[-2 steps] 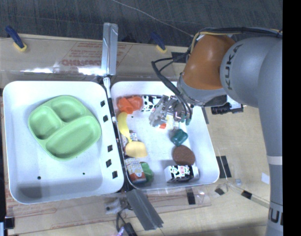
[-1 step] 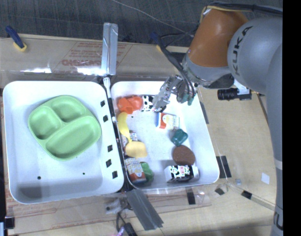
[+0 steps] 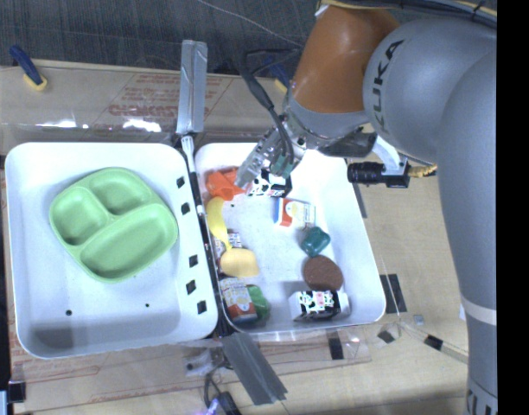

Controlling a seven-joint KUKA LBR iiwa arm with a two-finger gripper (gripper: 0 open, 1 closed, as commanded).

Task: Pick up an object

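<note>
Your gripper (image 3: pixel 266 164) is reaching into the top of the right bin (image 3: pixel 358 232), by an orange toy (image 3: pixel 219 183) and a black-and-white thing (image 3: pixel 266 185). I cannot tell what it is holding. Next, you are lifting slowly. The desk (image 3: pixel 117 93) is holding the left bin (image 3: pixel 31 318) too.

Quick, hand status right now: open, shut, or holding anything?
Hand: over the far left corner of the right bin, just above the orange item; open or shut cannot be told, and nothing is seen held.
</note>
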